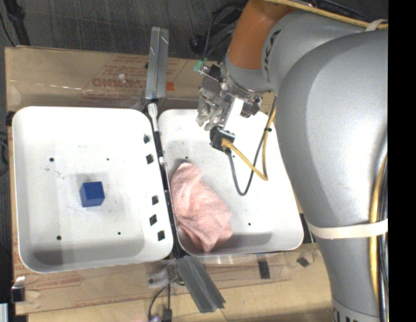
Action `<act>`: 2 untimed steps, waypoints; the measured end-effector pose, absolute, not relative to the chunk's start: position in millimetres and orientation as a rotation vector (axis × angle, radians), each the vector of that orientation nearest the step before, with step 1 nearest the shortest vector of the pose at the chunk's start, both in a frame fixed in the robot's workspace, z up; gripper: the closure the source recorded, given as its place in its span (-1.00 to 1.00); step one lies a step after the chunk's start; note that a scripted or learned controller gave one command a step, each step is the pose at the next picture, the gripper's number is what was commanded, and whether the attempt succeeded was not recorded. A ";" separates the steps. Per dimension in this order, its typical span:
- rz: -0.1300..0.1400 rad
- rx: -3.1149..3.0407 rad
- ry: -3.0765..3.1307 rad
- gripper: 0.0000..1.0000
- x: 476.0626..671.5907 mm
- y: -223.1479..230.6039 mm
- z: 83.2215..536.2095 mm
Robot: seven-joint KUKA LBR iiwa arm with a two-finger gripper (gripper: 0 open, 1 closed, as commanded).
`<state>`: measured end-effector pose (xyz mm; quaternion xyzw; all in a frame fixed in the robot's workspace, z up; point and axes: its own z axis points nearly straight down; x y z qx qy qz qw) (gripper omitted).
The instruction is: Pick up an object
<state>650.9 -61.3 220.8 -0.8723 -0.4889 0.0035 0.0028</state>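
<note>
1. I hang over the right bin (288, 228), my gripper (209, 115) poised above its far edge at about twelve o'clock of that bin, with the grey arm (329, 113) and its orange band (251, 35) reaching in from three o'clock

2. My fingers point down toward the white floor and carry nothing that I can see; whether they stand apart or together I cannot tell from this slanted view, since they blur into the wrist hardware

3. A crumpled pink cloth (198, 206) lies in the right bin, pressed toward the dividing wall at about seven o'clock from my gripper and well apart from it

4. A small blue cube (92, 193) sits alone on the floor of the left bin (33, 133), at about eight o'clock from me and farther off than the cloth

5. A yellow cable (251, 170) loops down from my wrist over the right bin, between me and the near rim

6. As I judge it, the pick is not yet made: both candidates rest untouched in their bins

7. What is left, by my reckoning, is nearly everything: choose the cloth or the cube, move over it, descend, close and lift; the cloth is the nearer choice, though soft folds may slip from a shallow pinch
</note>
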 end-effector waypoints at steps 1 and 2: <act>0.002 -2.529 -1.862 1.00 640.4 2.1 324.3; 0.005 -2.540 -1.843 1.00 601.9 21.2 348.4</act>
